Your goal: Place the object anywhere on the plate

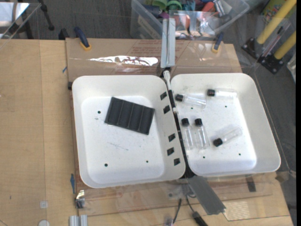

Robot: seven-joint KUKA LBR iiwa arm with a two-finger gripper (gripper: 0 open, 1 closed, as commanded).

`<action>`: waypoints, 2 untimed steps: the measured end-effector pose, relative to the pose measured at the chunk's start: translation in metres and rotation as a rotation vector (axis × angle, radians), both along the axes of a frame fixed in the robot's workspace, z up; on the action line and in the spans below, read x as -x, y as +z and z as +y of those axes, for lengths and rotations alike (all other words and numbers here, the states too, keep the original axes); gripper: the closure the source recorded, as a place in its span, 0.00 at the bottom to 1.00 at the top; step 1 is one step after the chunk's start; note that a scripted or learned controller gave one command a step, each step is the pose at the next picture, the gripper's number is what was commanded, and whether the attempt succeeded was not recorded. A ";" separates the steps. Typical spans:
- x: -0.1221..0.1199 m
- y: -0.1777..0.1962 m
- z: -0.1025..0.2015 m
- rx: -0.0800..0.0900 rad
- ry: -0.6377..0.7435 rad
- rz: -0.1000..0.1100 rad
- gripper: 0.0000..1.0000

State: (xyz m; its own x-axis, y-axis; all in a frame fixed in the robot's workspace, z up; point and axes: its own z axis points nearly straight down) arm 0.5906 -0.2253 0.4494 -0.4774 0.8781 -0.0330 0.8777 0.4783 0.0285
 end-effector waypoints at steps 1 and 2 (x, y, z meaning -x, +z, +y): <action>-0.001 0.011 0.000 0.002 0.001 -0.007 1.00; -0.001 0.011 0.000 0.002 0.001 -0.007 0.00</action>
